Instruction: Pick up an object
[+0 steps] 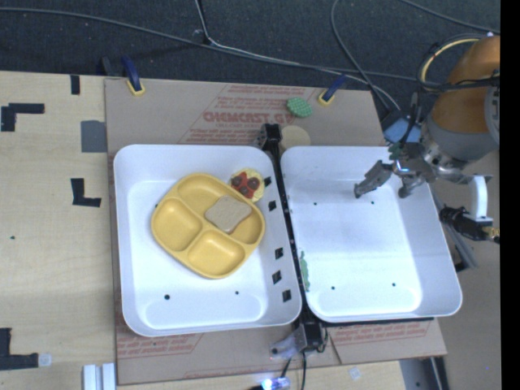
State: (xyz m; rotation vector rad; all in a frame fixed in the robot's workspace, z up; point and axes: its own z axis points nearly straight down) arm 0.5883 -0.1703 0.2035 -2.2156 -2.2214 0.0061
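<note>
A yellow divided plate [191, 230] lies in the left bin [138, 299], with a tan slice of bread [227, 213] resting on it. A small piece with dark red berries [247, 183] sits at the plate's upper right rim. My gripper [385, 180] hovers over the upper right part of the right bin [406, 299], its two dark fingers spread apart with nothing between them. The arm comes in from the right, its orange band above the wrist.
A green studded piece [298, 106] lies on the cardboard behind the bins. Blue and yellow clamps [134, 80] hold the cardboard's far edge. Black clips line the seam between the bins [279, 254]. Cables run across the dark floor behind.
</note>
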